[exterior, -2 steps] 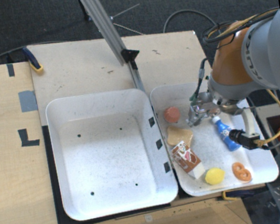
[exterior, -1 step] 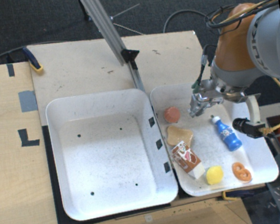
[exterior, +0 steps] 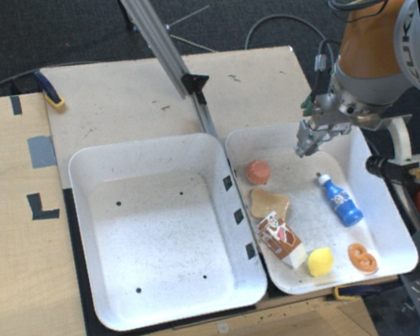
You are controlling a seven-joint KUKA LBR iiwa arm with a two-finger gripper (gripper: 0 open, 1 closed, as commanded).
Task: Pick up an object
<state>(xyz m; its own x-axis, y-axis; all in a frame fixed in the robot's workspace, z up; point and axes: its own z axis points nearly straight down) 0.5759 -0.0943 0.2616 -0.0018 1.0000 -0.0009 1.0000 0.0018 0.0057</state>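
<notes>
Gripper (exterior: 310, 138) hung over the far part of the right bin (exterior: 386, 197), and I could not tell how its fingers stood. Just below them, toward the near rim, lay the blue bottle (exterior: 340, 200), white cap pointing up to them. I judged it light, stiff and a little slippery, so I would take it across the middle of the body. Farther from the fingers lay a red ball (exterior: 258, 171), a carton (exterior: 280, 241) and a yellow ball (exterior: 320, 262).

Robotics lab: KUKA arm (exterior: 378, 31), taped bench (exterior: 14, 236), two white bins (exterior: 82, 168).
</notes>
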